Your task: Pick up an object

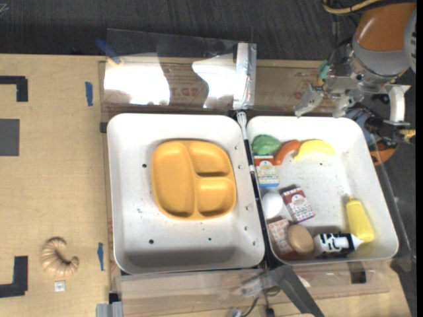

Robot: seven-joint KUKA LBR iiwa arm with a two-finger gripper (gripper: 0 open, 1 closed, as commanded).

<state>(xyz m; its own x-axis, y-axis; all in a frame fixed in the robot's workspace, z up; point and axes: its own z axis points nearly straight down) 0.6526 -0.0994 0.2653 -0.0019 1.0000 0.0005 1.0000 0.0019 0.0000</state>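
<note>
**Hovering above the far rim of the right bin**

Hanging at the top right, the gripper (322,102) sits just past the back edge of the right bin (380,197), its two fingers spread apart with nothing between them. The grey arm with its orange band (386,28) rises behind it.

Down in the right bin, the goods crowd the left wall. At the back there's a green round item (265,144), touching a red-orange piece (286,151), and just beside that a yellow lemon-shaped object (314,148). Below the green one stands a small labelled carton (267,172), then a white rounded thing (271,204) and a small red-and-white box (298,203). Along the front lie a pinkish packet (277,233), a brown round object (301,239) and a black-and-white bottle (336,242) on its side. A yellow bottle (359,220) lies near the right wall.

Over in the left bin (125,177), an orange divided tray (193,179) rests in the middle. Out on the bench at the lower left, well apart, sits a curled tan toy (59,256).
</note>
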